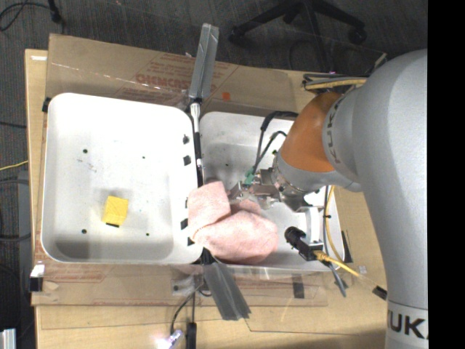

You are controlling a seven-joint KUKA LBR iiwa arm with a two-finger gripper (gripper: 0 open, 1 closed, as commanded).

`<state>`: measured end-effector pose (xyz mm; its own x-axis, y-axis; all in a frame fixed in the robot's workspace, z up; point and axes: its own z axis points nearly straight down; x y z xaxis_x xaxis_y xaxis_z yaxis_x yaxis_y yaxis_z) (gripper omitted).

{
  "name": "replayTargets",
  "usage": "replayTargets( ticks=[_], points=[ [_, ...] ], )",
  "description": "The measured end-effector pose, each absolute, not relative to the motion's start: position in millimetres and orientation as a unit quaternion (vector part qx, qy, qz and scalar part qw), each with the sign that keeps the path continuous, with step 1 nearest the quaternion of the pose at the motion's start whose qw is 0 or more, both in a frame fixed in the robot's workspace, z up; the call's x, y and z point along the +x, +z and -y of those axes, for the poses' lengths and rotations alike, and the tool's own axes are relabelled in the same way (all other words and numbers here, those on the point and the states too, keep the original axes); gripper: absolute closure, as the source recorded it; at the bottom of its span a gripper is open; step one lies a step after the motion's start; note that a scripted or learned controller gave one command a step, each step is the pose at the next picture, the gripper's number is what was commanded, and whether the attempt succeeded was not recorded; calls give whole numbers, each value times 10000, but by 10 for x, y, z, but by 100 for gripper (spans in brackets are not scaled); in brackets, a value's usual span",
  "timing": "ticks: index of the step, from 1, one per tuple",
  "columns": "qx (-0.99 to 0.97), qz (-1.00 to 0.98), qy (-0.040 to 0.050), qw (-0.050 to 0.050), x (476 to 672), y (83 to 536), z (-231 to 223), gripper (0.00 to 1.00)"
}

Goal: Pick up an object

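Cloth: a pink cloth (231,227) is bunched at the right bin's (225,129) front-left corner.
Gripper: the gripper (251,191) is placed at the cloth's upper right edge, possibly touching.
Grip state: cannot be told.

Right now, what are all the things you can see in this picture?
bins: two, white, side by side on the bench.
block: one, yellow, in the left bin, near its front.
cloth: one, pink, bunched up in the right bin, leaning over the divider between the bins.
cardboard: one sheet, brown, under the bins.
chair: one, black base, on the floor behind the bench.
cables: a few, black and yellow, at the right bin's right edge.
arm: one, grey with an orange band, reaching in from the right over the right bin.
claw: one, dark metal, right at the cloth's top edge.
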<state>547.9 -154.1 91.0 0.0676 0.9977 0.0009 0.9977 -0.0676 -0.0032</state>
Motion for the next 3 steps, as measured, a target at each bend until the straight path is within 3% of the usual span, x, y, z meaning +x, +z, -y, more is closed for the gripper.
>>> replayTargets(
  ticks=[1,2,3],
  points=[
    [-7294,6841,17,25,5477,1003,1543,100],
    [-7455,6665,9,18,5773,915,1924,100],
    [-7799,6258,8,16,6570,1798,1638,100]
  ],
)
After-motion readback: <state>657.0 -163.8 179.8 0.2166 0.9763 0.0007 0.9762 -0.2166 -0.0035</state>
